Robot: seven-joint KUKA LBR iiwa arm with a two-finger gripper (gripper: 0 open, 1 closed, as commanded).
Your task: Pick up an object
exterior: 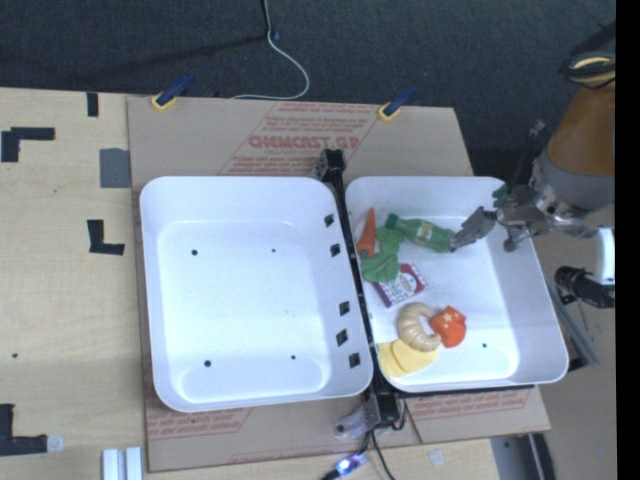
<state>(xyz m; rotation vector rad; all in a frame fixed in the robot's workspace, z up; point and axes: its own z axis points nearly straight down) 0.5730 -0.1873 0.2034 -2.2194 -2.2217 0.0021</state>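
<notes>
The right bin (520, 298) holds several small items. A green bottle (416, 231) lies near its back, with an orange carrot (368, 230) and a green leafy piece (380, 264) to its left. Below them are a red-and-white packet (400, 288), a tan pastry (417, 326), a red pepper-like toy (451, 327) and a yellow slice (404, 359). My gripper (489, 236) hovers over the bin's back right part, open, with nothing between its fingers. Its left fingertip (466, 235) is close to the bottle's right end.
The left bin (240, 298) sits beside the right one, with a black clip row (345, 298) along the shared wall. Both rest on a cardboard sheet (300, 143). A white cable (285, 53) runs off the back.
</notes>
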